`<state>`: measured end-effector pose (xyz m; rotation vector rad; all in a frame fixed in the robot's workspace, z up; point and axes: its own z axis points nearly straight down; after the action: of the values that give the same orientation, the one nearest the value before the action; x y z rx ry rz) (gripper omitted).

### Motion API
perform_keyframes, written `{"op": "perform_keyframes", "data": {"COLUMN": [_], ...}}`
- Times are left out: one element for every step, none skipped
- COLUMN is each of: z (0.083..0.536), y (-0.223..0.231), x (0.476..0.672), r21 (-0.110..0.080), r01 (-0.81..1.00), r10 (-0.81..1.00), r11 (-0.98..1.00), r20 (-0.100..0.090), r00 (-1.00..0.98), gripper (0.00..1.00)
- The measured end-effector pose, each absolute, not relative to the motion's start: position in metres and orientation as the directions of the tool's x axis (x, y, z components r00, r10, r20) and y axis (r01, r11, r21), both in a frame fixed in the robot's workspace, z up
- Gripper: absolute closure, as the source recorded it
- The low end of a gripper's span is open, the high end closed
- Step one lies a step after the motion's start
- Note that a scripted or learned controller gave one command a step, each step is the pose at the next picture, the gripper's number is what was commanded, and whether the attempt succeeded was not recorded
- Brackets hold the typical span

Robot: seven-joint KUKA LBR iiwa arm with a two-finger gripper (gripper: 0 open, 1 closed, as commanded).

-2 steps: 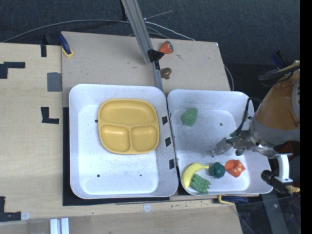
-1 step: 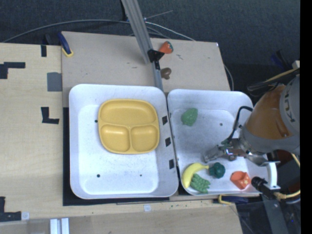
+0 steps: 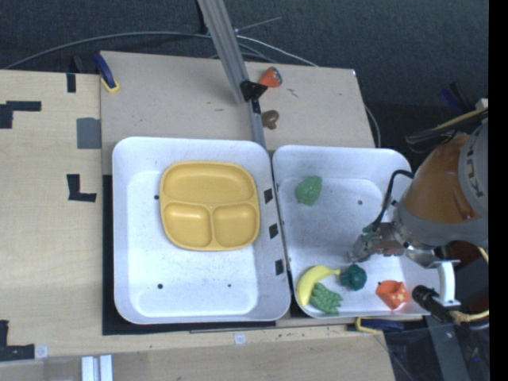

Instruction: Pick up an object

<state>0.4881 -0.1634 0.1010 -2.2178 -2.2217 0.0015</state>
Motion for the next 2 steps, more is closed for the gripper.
{"op": "perform_keyframes", "data": {"z": [0.159, 0.219], "y": [-0.155, -0.161], "x": [0.491, 0.495], "r21": [0.004, 0.005], "r01": [1.0, 1.0], "r10": [1.0, 1.0], "r11": [0.003, 0.002], "r20": [-0.001, -0.002], "r00": [-0.003, -0.002], "gripper": [1.0, 1.0]}}
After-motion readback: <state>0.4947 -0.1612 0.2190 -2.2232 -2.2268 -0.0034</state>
